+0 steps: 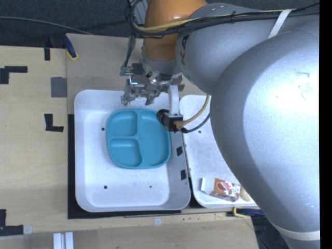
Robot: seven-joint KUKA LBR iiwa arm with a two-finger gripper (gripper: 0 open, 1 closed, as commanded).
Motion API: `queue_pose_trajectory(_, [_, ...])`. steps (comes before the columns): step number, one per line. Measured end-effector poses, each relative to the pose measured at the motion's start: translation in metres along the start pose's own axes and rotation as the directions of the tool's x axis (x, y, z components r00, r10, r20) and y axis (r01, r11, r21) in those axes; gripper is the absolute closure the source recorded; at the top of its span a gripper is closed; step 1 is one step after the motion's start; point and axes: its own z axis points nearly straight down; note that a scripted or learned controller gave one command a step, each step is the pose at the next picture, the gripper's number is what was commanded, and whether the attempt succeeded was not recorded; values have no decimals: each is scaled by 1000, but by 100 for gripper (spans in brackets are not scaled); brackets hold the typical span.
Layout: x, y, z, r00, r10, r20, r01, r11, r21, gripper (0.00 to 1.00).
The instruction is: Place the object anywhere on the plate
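A teal plate [138, 139] with three compartments lies in the left white bin [93, 191], toward its far right part. Nothing rests on the plate. My gripper [139, 97] hangs below the orange wrist band, just over the plate's far edge. A small packet [224, 189] with a brown and orange print lies in the right bin [199, 149] near its front edge, partly covered by the arm's grey body.
The large grey arm covers most of the right bin and the right side of the view. A black fitting with a yellow cable [171, 120] hangs over the ridge between the bins, at the plate's right edge. The wooden bench [31, 154] stretches to the left.
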Motion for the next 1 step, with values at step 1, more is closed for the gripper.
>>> queue_pose_trajectory(1, [-1,-1,1,1000,1,2,-1,1000,2,0])
